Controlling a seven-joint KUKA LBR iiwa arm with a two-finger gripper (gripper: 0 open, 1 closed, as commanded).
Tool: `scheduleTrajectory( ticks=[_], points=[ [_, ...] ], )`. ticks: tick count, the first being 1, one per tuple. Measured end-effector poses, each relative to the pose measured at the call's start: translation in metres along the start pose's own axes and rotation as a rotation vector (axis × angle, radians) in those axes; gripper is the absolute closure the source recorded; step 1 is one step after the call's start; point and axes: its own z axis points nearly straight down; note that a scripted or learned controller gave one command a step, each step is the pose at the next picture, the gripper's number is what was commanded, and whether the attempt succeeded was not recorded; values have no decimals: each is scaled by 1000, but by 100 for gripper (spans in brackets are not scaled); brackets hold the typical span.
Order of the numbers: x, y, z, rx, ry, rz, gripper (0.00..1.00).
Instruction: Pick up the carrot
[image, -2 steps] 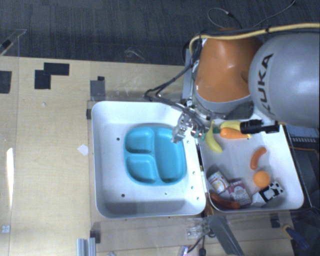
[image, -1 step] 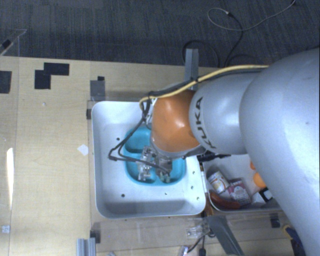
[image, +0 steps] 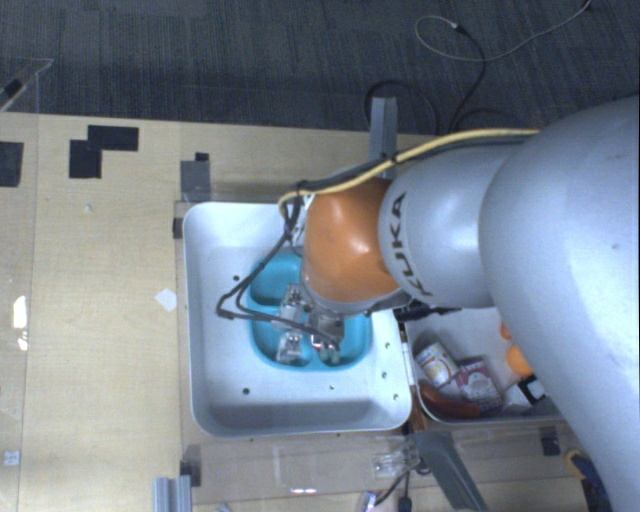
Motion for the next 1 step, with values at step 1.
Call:
scheduleTrajectory(
  ticks=[1],
  points=[
    [34,5,-4,-3,-21,-248,0]
  ],
)
